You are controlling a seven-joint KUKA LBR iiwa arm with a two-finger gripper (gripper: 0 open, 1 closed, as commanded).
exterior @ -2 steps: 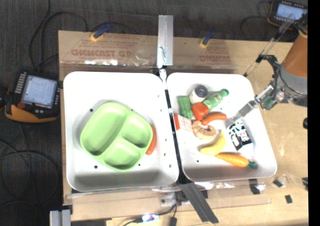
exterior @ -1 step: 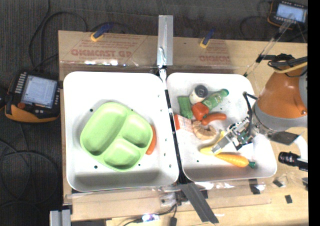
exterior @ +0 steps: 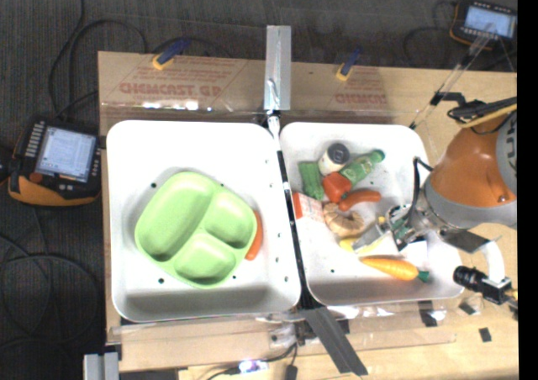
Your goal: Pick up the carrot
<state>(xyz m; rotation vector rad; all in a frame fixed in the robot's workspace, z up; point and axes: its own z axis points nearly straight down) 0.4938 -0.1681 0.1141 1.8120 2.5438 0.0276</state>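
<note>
carrot (exterior: 391,268) lies free at near edge of right bin (exterior: 403,139) | gripper (exterior: 395,231) just above it, finger state: cannot tell | pick not yet done; descent, grasp and lift remain

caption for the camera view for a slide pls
Gripper hovers in the right bin just above the carrot; green tray sits in the left bin.

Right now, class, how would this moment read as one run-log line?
end effector: over right bin, above carrot | carrot: lying near front wall, not held | green plate: left bin
</note>
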